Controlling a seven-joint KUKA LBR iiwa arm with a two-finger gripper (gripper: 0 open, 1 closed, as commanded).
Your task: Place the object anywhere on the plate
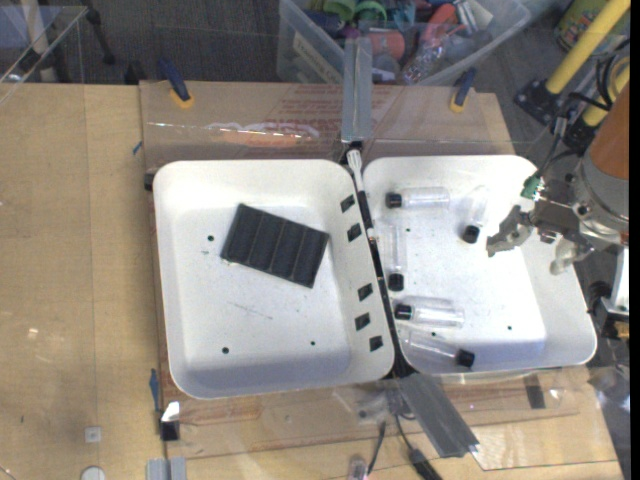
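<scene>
On my feed the plate (275, 245), a dark ridged rectangle, lay flat and slightly skewed on the floor of the left bin (190, 358). I took it as my reference.

Nothing rested on the plate. The objects I could pick from were clear vials with black caps, and all of them sat to the right of the plate, across the divider, in the right bin (560, 343). The top vial (420, 198) lay furthest back and right of the plate. A second vial (472, 216) lay further right of the plate, close to the gripper. A third vial (393, 258) lay along the divider, the nearest one to the plate. Two more, the fourth vial (432, 314) and the fifth vial (440, 352), lay to the right of the plate and nearer the camera.

The gripper (525, 258) hung well to the right of the plate, over the right bin's far side. Its jaws looked spread apart with nothing between them, and they touched none of the vials.

Beyond the plate, past the bench edge, stood a clear tub (400, 13) full of coloured items.
</scene>
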